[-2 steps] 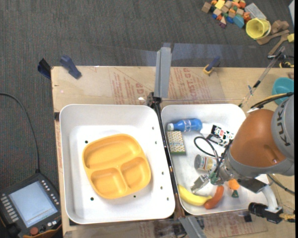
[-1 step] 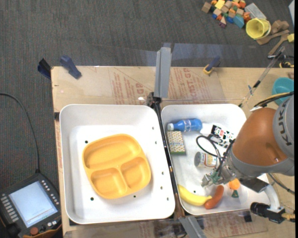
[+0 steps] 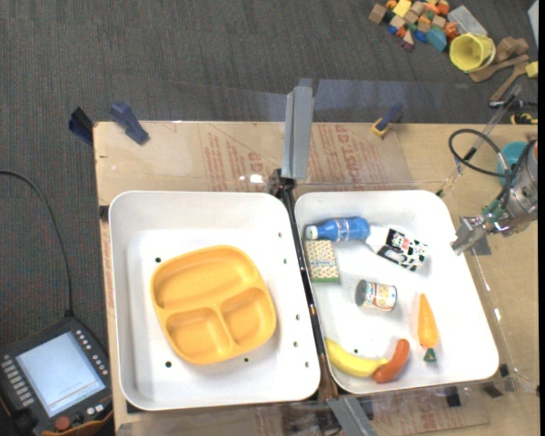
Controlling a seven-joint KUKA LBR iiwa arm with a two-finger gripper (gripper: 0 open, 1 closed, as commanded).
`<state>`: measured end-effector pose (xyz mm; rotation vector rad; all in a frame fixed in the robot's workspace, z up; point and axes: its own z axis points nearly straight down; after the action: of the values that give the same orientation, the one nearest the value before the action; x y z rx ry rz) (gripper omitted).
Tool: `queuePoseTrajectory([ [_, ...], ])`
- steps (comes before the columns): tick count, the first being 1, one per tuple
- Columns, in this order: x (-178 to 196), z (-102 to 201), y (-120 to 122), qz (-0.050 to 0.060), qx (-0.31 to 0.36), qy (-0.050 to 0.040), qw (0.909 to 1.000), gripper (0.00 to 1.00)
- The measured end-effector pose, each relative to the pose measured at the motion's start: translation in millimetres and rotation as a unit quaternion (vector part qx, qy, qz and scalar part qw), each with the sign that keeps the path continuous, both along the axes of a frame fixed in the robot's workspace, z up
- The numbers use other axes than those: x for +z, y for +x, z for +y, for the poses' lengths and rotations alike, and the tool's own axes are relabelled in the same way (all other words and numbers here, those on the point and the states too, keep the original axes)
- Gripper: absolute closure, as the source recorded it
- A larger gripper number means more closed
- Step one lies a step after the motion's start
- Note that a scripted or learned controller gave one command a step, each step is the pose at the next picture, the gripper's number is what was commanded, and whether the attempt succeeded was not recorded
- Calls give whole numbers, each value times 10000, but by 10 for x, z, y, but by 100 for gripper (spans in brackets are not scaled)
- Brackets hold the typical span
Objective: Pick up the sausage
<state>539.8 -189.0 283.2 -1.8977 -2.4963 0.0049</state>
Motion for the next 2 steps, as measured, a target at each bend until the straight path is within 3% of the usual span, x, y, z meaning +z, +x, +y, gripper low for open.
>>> queuePoseTrajectory([
  [1,-1100,751,244,22,-890,-1,9960,100],
  [2,-300,148,598,6,-2128,-18,9771,100],
])
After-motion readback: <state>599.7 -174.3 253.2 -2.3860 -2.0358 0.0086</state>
